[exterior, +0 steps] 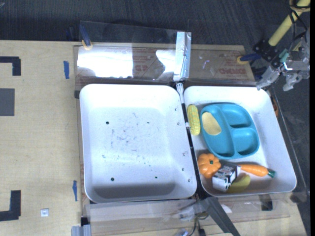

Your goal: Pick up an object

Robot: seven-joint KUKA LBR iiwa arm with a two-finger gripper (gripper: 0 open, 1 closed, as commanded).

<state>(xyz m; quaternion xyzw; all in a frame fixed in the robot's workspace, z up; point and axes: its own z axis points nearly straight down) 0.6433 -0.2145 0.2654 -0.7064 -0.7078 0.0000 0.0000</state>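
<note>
Nothing is picked yet — every object lies in the right bin (pixel 275 132), and the gripper (pixel 281 72) sits off the bin's far right corner, above the rim and outside it. Whether it is spread or closed I cannot tell; the end of the arm is a tangle of cables and small parts at this slant, and nothing shows between its tips. So the whole task is left: travel in, descend, close, lift.

From the gripper, the blue tray (pixel 234 132) is the nearest thing, just inward and toward the camera, with a yellow piece (pixel 211 124) lying in its left compartment. The corn (pixel 194 119) lies beyond the tray, close against the wall shared with the left bin (pixel 133 141). Farthest from the gripper, along the near wall, are the pumpkin (pixel 208 165), the carrot (pixel 253 170), and a small black-and-white object (pixel 224 177) touching a yellowish one (pixel 241 182) — a crowded cluster.

Open room looks best over the right side of the bin, between the tray and the right wall. The corn is hemmed by the wall; the carrot, lying apart at its right end, seems the easiest target, though the near wall is close.
</note>
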